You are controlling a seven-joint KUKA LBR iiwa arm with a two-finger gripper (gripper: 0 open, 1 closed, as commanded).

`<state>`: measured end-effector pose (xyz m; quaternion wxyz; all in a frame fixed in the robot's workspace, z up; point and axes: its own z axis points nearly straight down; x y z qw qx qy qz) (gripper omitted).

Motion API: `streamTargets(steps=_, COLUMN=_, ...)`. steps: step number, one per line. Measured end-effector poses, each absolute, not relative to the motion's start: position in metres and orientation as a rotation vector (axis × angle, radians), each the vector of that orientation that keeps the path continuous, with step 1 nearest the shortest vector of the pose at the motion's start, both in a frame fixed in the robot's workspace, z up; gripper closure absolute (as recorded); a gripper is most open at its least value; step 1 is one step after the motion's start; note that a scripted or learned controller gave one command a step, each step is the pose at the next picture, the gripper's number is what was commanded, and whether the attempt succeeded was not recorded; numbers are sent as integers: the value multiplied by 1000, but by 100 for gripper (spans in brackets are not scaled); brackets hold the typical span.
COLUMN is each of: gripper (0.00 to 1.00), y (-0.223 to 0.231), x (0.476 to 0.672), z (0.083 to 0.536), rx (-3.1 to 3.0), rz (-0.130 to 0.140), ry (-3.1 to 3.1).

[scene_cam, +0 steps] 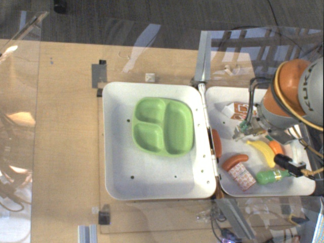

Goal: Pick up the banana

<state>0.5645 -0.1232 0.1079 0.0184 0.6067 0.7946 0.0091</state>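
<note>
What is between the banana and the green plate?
In the camera view, a red sausage lies by the bin wall, between the banana and the green plate. The two bins' rims also run between them.

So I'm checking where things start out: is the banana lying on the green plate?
No, the banana lies in the right bin among other toy foods, while the green plate sits in the left bin.

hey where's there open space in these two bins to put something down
The left bin has bare floor all round the green plate, widest along its near edge. The right bin is crowded: banana, two sausages, green bottle and the pincer above. A bare patch lies at its far left corner.
</note>
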Motion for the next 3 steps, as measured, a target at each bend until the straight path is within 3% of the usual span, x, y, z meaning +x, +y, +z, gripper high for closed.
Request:
streamTargets(steps=1, gripper=0, y=-123, x=564, z=108, rx=1884, rz=28, ry=2468)
streamTargets(steps=2, gripper=0, y=-193, x=567, z=94, rx=1728, rz=15, ry=2596)
streamTargets(steps=3, gripper=100, y=-193, x=571, z=108, rx=1719, rz=19, ry=2586)
